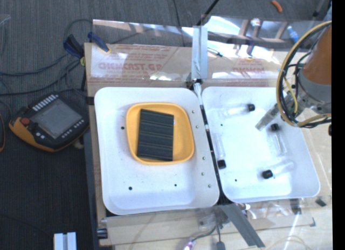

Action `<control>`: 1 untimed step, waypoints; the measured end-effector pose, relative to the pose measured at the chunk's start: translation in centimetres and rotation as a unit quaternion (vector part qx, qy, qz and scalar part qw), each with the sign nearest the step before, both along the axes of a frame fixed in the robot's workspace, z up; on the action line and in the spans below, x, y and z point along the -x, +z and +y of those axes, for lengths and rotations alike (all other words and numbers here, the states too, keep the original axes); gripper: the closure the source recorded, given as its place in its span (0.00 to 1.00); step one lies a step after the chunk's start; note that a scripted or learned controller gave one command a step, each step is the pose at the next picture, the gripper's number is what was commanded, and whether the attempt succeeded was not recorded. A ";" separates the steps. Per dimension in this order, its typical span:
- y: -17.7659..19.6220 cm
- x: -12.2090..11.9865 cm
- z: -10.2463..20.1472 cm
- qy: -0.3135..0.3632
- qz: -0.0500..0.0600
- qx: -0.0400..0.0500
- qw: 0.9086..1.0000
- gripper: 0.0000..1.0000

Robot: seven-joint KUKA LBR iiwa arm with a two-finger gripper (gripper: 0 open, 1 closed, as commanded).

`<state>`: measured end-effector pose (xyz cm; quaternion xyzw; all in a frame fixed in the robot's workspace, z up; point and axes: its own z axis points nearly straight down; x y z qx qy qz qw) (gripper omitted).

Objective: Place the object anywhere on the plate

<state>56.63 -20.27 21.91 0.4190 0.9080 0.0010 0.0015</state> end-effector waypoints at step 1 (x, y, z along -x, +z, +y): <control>0.0 0.0 0.0 0.000 0.000 0.000 1.000 0.00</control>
